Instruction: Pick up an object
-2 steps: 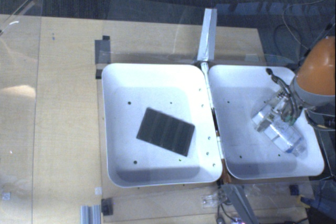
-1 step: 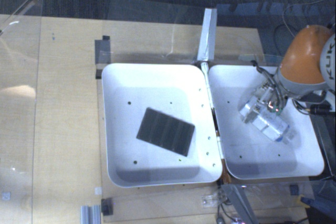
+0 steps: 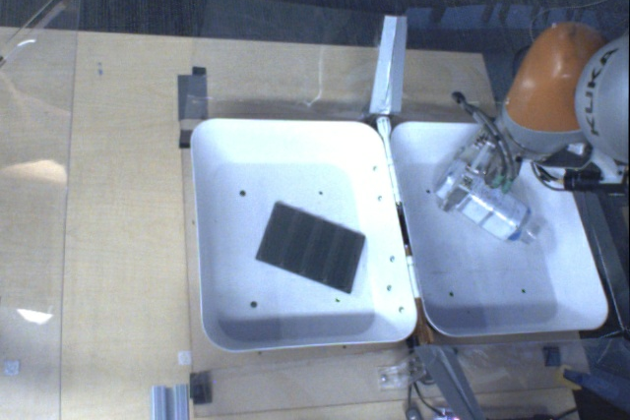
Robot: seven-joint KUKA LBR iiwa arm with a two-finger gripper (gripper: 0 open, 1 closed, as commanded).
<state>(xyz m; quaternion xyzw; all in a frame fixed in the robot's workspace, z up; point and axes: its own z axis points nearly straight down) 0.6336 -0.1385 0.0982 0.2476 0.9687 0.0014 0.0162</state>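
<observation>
A dark grey ribbed rectangular pad (image 3: 311,247) lies flat and slightly turned in the middle of the left bin (image 3: 226,162). A clear plastic bottle (image 3: 500,214) lies on its side in the upper middle of the right bin (image 3: 551,300). My gripper (image 3: 472,174) reaches in from the right, under the orange band (image 3: 551,79) of the arm. It sits low over the upper left end of the bottle and overlaps it in this view. The clear plastic and the gripper parts blend together there.
The two white bins touch along a central rim (image 3: 399,211). A metal post (image 3: 390,64) stands behind the join. Cables (image 3: 581,174) hang off the wrist at the right. Light wooden bench top (image 3: 98,211) spreads to the left of the bins.
</observation>
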